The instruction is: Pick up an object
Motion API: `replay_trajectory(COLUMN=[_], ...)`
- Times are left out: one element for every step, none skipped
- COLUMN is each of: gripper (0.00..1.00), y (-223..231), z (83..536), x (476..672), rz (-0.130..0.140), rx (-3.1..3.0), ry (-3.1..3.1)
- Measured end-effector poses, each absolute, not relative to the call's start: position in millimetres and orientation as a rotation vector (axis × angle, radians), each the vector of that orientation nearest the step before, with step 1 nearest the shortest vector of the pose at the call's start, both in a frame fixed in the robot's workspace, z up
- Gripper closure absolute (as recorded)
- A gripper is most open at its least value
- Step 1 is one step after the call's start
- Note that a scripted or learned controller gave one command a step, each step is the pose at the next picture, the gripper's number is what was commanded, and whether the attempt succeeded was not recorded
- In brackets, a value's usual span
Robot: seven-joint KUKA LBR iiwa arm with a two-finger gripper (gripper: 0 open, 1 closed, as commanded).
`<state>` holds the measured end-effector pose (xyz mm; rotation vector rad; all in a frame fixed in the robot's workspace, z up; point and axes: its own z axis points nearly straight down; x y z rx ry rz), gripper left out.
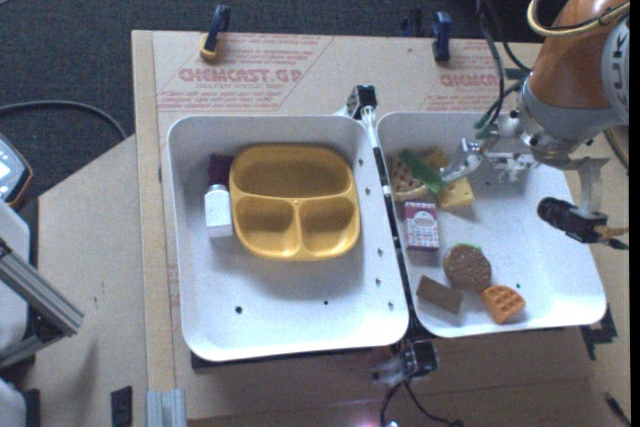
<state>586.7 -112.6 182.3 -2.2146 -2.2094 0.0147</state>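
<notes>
The hand (466, 158) hangs low over a pale yellow wedge (457, 194) beside a green strip (423, 171); its grip I cannot tell.

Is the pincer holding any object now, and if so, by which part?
It cannot be told. The pincer hangs over the yellow block and green strip in the right white bin.

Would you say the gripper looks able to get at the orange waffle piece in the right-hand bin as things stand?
Probably yes. The orange waffle piece lies uncovered near the front of the right bin, apart from the brown block, and the gripper is over that same bin.
</notes>
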Motion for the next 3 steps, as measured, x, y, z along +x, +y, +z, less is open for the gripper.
replay_trajectory(gripper=[0.0,0.0,0.0], y=[-112.6,-111.2,-115.0], z=[190.2,147.4,90.3], x=[589.9,588.2,595.8], rz=[0.001,0.005,-0.004], rx=[-2.22,-2.218,-2.224], ry=[-2.22,-2.217,-2.219])
